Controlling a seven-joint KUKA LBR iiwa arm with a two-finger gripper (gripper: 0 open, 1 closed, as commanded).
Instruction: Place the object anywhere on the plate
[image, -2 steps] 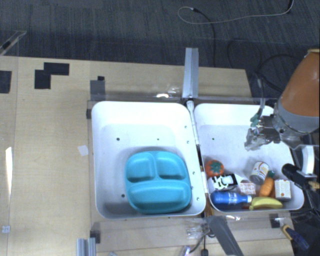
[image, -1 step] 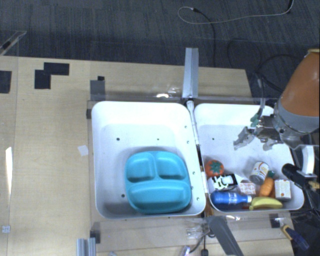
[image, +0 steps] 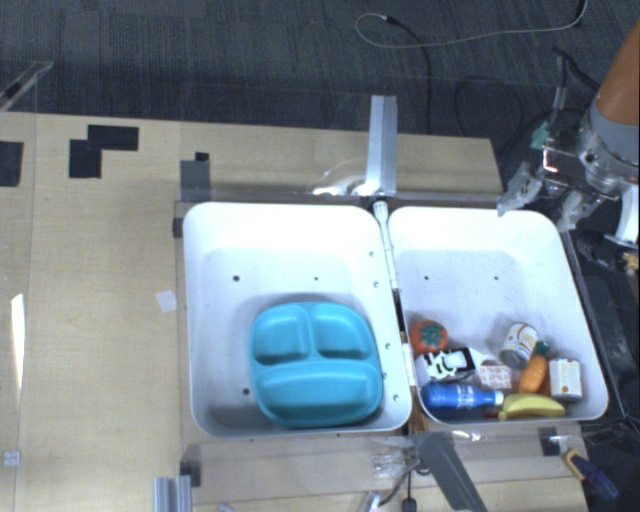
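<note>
A light blue plate (image: 315, 362) with three compartments lies in the near half of the left bin (image: 215, 300). Nothing rests on it. Several small objects cluster at the near edge of the right bin (image: 480, 250): a blue bottle (image: 460, 398), a banana (image: 530, 405), a carrot (image: 534, 370), a can (image: 518, 343), a small box (image: 565, 378) and a red-orange fruit (image: 428, 335). My gripper (image: 552, 190) hangs over the far right corner of the right bin, well away from those objects. I see nothing in it.
A metal divider post (image: 383, 150) stands between the bins at the back. Cables run over the dark floor behind the bench. The wooden bench top (image: 90, 300) stretches to the left of the bins.
</note>
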